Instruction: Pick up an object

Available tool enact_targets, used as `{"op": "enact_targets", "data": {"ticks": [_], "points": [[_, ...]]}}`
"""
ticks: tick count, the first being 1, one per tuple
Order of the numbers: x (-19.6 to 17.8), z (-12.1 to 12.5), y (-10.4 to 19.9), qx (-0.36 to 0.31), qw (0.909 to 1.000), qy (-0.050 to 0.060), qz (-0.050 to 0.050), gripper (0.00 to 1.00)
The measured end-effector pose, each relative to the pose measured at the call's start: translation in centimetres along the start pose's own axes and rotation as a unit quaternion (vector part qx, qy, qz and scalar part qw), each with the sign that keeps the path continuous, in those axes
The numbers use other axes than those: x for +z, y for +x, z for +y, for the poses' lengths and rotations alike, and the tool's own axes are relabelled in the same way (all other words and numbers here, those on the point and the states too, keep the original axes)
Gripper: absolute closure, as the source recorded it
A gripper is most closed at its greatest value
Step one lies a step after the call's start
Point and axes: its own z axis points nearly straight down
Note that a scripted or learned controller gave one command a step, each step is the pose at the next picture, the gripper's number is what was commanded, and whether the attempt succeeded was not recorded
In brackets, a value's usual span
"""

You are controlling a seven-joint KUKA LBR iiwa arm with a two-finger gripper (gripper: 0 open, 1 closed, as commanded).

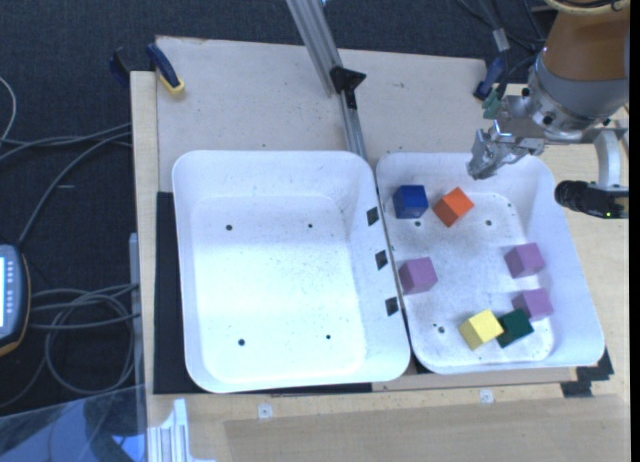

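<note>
Far to the pincer's left lies the left bin (270, 265), well apart from it. Lower left of the pincer, in the right bin (560, 250), sits a purple cube (418, 274); nearer, just below and left, are the blue cube (410, 201) and the orange cube (454, 206). The pincer (487, 163) points down at the right bin's far rim, touching no cube; whether its tips are apart or together cannot be told. Above and right of it, the grey arm (585, 40) with its orange band leans in from the tabletop's (250, 90) right side.
</note>
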Motion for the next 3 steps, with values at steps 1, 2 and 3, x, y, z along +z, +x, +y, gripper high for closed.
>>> {"op": "enact_targets", "data": {"ticks": [1, 2, 3], "points": [[-0.4, -2.1, 4.7, 0.0, 1.0, -0.001, 0.0, 1.0], [-0.2, -3.1, 9.3, 0.0, 1.0, -0.001, 0.0, 1.0], [1.1, -5.3, 15.2, 0.0, 1.0, 0.0, 0.0, 1.0]]}}
